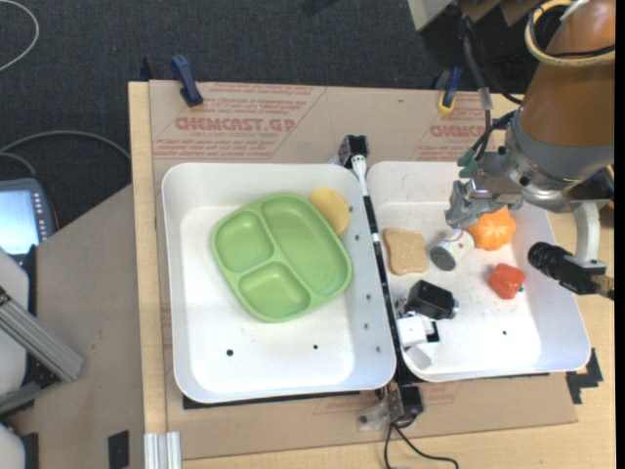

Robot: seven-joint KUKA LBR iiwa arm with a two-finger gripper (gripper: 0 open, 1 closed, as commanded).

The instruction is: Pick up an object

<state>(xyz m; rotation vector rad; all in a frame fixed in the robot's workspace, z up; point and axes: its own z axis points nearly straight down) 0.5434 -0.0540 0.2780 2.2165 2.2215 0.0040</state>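
Note:
My gripper hangs over the back of the right bin, just left of an orange pepper-shaped toy and above a small grey cylinder. A tan bread slice lies to the left of the cylinder. Toward the bin's right is a small red piece. A black object and a white block lie near the front left of that bin. I see nothing held in the gripper.
The left bin holds a green divided plate with a yellow piece at its back right edge. A black rail runs between the bins. A black fitting juts in at the right.

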